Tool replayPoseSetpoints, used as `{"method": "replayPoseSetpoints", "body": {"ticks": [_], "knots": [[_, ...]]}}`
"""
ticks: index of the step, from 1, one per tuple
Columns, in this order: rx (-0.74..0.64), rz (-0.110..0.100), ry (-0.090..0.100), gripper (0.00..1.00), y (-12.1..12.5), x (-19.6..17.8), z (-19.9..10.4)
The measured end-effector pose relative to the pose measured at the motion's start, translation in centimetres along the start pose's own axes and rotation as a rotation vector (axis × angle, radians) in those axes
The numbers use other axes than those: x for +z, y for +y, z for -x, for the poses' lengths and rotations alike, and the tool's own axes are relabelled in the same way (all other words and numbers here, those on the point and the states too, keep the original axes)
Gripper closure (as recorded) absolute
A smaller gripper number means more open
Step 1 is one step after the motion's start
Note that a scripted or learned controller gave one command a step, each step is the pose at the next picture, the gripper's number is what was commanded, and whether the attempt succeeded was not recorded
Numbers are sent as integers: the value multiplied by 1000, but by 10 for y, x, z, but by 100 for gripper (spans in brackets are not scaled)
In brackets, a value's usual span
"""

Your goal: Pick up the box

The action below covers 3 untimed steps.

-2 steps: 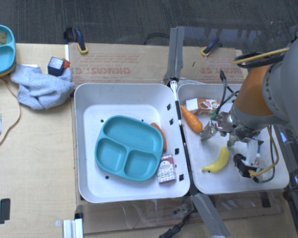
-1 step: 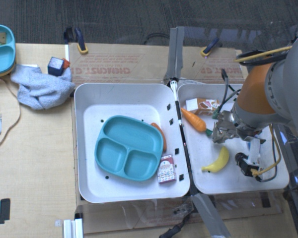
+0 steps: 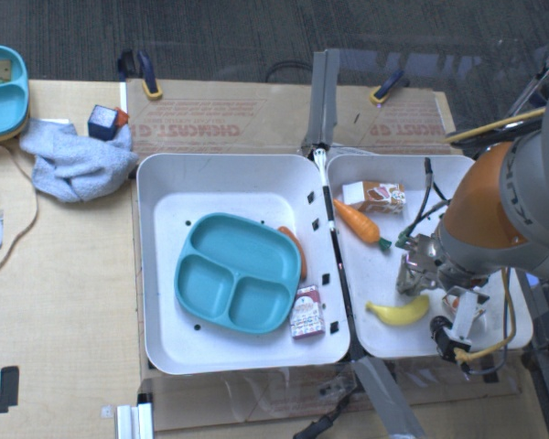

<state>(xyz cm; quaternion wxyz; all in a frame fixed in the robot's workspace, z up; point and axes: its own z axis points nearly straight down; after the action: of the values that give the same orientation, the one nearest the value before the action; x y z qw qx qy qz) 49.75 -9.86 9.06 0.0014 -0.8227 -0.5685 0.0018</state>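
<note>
Nearest the cam: front rim of the left bin (image 3: pixel 247 366), w/ 1 small red-and-white box (image 3: pixel 307 314) lying just inside it, at the bin's front right. That box is touching the right edge of 1 teal divided plate (image 3: pixel 240 273), 3 compartments, sitting mid-bin. 1 orange item (image 3: pixel 294 248) is peeking out from behind the plate's right side; can't tell what it is.

Right bin (image 3: pixel 366 341) is holding 3 things: 1 banana (image 3: pixel 399 312) at front, 1 carrot (image 3: pixel 358 222) lying diagonal near the left wall, 1 brown-and-white packet (image 3: pixel 375 197) at the back, just beside the carrot's top end.

1 arm is reaching in from the right, orange band over the right bin. Gripper (image 3: pixel 414 275) is hanging over the right bin, just above the banana's right end & well apart from the box in the other bin. Cables and wrist are crowding it; can't tell if it's wide or narrow.

Off the bins, left bench: 1 grey cloth (image 3: pixel 76 165), 1 small dark-blue block (image 3: pixel 103 122) w/ an orange side touching the cloth's top, 1 teal tray (image 3: pixel 2 92) at the far left edge.
</note>
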Motion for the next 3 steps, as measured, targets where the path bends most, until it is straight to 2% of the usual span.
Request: {"method": "replayPoseSetpoints", "body": {"ticks": [1, 2, 3], "knots": [[390, -2, 0, 100, -16, 0, 11], [664, 1, 1, 100, -16, 0, 16], [967, -1, 0, 100, -8, 0, 39]]}}
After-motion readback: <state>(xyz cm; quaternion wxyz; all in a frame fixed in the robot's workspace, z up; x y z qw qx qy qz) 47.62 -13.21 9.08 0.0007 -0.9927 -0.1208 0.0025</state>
